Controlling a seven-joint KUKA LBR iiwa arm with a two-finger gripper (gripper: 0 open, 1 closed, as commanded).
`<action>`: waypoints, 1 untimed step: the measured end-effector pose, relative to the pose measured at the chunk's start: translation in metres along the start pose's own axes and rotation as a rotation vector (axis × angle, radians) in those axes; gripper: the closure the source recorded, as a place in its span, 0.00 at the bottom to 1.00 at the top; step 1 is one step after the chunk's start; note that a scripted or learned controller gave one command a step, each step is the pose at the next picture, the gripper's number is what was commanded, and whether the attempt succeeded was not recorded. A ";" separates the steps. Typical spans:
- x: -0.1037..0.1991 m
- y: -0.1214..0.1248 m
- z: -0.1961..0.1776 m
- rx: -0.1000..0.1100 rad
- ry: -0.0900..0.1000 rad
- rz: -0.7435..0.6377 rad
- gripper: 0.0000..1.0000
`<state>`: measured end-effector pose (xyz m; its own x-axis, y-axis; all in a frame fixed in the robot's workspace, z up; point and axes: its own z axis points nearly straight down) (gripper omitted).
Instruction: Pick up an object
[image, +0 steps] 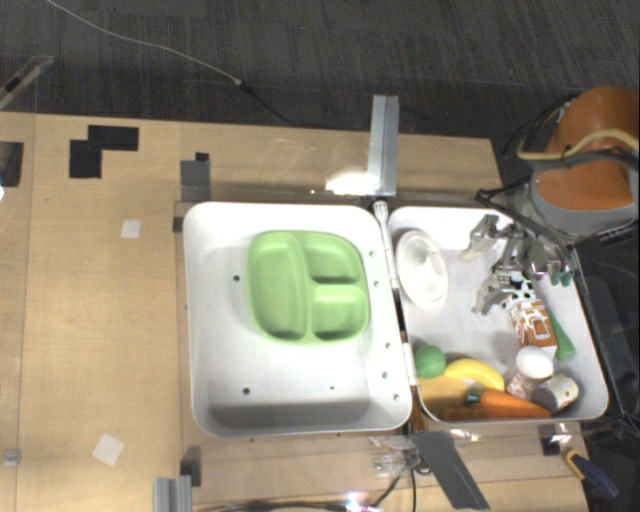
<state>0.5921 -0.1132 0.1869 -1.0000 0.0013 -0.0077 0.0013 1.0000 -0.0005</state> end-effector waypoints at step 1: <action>0.030 -0.032 0.089 0.001 -0.005 0.093 0.00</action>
<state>0.5633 -0.1450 0.0973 -0.9955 0.0943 -0.0132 0.0943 0.9955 -0.0004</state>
